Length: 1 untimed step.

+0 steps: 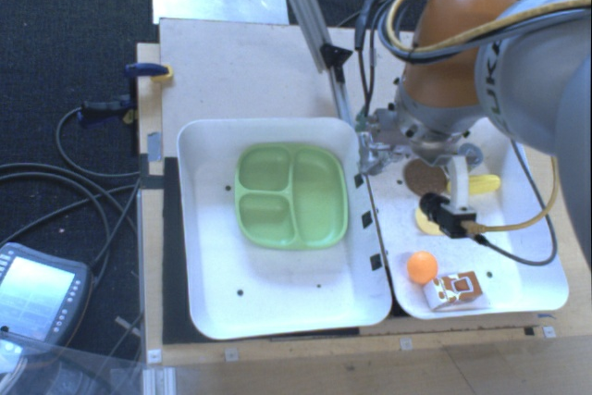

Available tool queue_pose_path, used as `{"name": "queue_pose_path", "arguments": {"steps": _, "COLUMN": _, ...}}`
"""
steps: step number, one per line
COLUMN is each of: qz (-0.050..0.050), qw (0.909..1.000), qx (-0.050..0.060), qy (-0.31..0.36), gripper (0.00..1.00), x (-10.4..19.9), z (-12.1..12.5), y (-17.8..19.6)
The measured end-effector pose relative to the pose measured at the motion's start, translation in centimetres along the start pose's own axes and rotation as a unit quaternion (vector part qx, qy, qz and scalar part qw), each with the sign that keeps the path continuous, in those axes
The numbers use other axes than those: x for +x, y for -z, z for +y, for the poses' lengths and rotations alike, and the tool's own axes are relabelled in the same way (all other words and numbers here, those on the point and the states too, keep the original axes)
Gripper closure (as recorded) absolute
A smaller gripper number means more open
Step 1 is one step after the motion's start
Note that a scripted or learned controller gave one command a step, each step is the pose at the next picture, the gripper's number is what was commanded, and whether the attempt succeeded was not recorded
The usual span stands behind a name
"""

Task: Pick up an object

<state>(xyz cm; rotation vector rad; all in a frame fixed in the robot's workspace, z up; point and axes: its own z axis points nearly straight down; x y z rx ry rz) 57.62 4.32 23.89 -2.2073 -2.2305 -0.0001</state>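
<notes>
Gripper (442,164) hangs over right bin (546,291), mostly hidden beneath bulky wrist; grip state unreadable. Smooth orange ball (422,267) sits in bin's near part, boxy patterned block (454,290) just beside it. Brown disc (425,178), yellow pieces (485,184) partly covered.

One fixed camera, mounted above the bench (240,69), looking down at a slant. Both white bins sit in frame: left bin (208,227) central, right bin (546,282) running toward the right edge. My arm (518,51) enters from the right and looms large, nearer the lens than the bins. Moderate distance; dark floor (65,5), cables and a handheld pendant (37,291) visible at left.
</notes>
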Motion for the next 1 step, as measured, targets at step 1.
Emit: {"name": "queue_pose_path", "arguments": {"steps": 1, "qz": 0.0, "qw": 1.0, "qx": 0.0, "qy": 0.0, "gripper": 1.0, "x": 5.12, "z": -2.38, "y": -1.44}}
